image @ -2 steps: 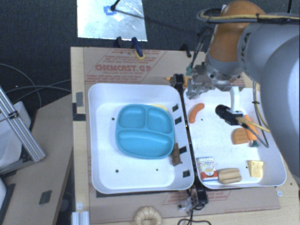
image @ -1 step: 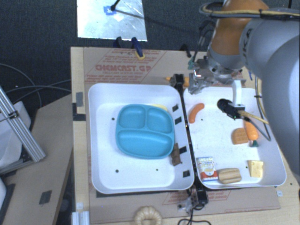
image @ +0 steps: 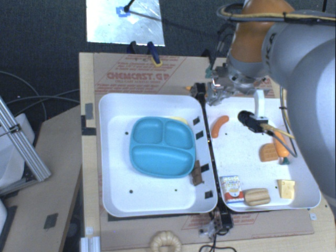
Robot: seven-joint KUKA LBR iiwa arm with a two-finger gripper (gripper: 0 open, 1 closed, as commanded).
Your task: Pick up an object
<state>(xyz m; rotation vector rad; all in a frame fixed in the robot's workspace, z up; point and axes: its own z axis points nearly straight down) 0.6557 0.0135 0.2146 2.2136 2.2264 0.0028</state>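
At lower right, the right bin (image: 241,161) holds a tan roll (image: 256,196), a small carton (image: 231,188) and a yellow block (image: 286,188); farther up, a brown slice (image: 269,152) sits just beside an orange carrot (image: 282,148). Higher, near the bin's left wall, lies a curved orange sausage-shaped piece (image: 219,126), smooth, apart from the rest. Beyond it the gripper (image: 216,94) hangs over the bin's upper left corner, dark and blurred; how wide it stands cannot be told.

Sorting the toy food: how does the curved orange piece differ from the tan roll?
The curved orange piece is slim and bent, the tan roll stubby and straight. The orange piece lies slanted, the roll level by the near rim. Both lie in the right bin.
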